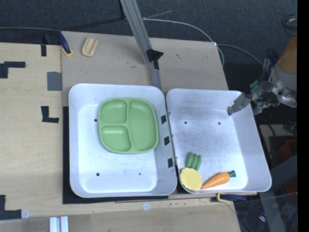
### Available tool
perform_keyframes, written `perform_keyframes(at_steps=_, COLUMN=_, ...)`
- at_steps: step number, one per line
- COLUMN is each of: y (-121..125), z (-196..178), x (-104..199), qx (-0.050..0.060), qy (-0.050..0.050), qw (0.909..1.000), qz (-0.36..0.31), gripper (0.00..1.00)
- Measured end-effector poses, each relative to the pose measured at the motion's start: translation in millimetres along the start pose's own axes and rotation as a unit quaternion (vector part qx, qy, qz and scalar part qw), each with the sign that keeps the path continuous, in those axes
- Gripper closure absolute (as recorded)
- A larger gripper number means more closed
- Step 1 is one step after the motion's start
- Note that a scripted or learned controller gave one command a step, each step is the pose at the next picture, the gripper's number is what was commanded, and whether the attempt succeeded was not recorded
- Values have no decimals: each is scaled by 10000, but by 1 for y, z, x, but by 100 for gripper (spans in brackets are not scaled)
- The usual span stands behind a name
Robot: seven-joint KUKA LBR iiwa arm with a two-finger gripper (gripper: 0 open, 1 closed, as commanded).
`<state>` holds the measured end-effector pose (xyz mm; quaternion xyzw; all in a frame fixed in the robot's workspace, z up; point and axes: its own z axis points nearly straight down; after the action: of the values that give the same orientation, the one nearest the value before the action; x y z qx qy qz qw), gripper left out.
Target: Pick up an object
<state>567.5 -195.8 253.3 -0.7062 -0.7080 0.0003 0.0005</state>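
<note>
I'm parking the gripper (pixel 240 105) at the upper right corner of the right bin (pixel 212 124), its dark fingertip (pixel 234 108) pointing down-left over the rim. Whether the fingers are spread or closed I cannot tell from this angle; nothing is showing between them, so I'm treating it as carrying nothing.

The grey arm w/ its orange band (pixel 292 57) is reaching in from the right edge, wrist just outside the bin wall.

The pickable items are sitting well apart from the gripper, down at the near edge of the same bin: an orange toy carrot (pixel 216 179), a yellow disc (pixel 191 179) just beside it, and a small green ribbed piece (pixel 193 160) touching the disc's top. A green divided plate (pixel 128 125) is lying in the left bin (pixel 82 144).

I'm going for the carrot, as I judge it the cleanest target. Its long axis is running left-right w/ a slight tilt, the pointed tip toward the disc and the dark green stem end (pixel 232 174) up-right toward the bin wall. To do it well I'm planning to travel diagonally down-left, turn the wrist so the fingers close across the narrow body, not along it, and come down mid-length, clear of both the disc and the near wall.
</note>
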Motion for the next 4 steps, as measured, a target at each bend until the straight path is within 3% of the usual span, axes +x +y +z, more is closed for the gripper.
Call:
perform_keyframes(at_steps=1, y=0, z=0, x=0, qx=0, qy=0, qw=10000, qz=0, gripper=0)
perform_keyframes(at_steps=4, y=-8, z=143, x=2, qx=21, qy=-1, qw=10000, qz=3, gripper=0)
